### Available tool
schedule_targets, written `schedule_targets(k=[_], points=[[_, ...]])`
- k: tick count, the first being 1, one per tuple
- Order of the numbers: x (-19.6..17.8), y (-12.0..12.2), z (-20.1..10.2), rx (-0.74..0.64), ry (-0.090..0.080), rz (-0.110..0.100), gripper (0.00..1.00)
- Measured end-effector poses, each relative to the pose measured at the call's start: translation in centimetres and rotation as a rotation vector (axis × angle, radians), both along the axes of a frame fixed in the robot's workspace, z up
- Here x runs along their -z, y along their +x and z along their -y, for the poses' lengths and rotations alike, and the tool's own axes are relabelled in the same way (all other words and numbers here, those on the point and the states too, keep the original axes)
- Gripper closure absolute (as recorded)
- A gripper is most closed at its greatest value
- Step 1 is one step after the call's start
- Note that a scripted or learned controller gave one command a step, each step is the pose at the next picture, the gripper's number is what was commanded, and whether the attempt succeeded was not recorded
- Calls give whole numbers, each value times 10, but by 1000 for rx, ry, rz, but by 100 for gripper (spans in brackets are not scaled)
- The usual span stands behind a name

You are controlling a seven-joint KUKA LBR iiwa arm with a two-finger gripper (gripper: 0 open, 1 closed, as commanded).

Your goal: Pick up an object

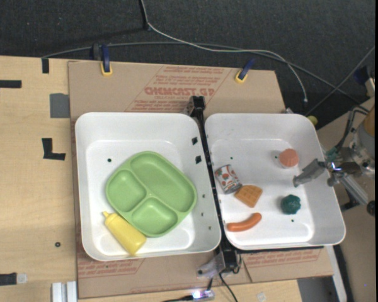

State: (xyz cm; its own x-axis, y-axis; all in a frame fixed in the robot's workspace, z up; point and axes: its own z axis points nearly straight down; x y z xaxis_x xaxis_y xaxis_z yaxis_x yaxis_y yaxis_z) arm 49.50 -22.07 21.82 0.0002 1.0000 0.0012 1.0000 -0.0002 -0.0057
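The jaws [307, 175] hang over the right edge of the right bin [302, 234]; can't tell how they're set, too small and blurry. Below them sits a dark green lump [291, 204], up-left a pink ball [289, 158]. Further left: waffle piece [249, 195], small can [227, 178], hot dog [244, 222]. Left bin [91, 137] has a green divided plate [123, 184] and yellow mustard bottle [123, 233].

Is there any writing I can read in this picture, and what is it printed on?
"CHEMCAST GP", in red, on the brown cardboard sheet under the two white bins; the smaller red lines around it are too blurred to read.
The small can in the right bin has a red and white label, too small to read.
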Motion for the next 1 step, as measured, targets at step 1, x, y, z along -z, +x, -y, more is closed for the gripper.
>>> schedule_targets(k=[1], points=[[47,6,0,-1,0,0,0]])
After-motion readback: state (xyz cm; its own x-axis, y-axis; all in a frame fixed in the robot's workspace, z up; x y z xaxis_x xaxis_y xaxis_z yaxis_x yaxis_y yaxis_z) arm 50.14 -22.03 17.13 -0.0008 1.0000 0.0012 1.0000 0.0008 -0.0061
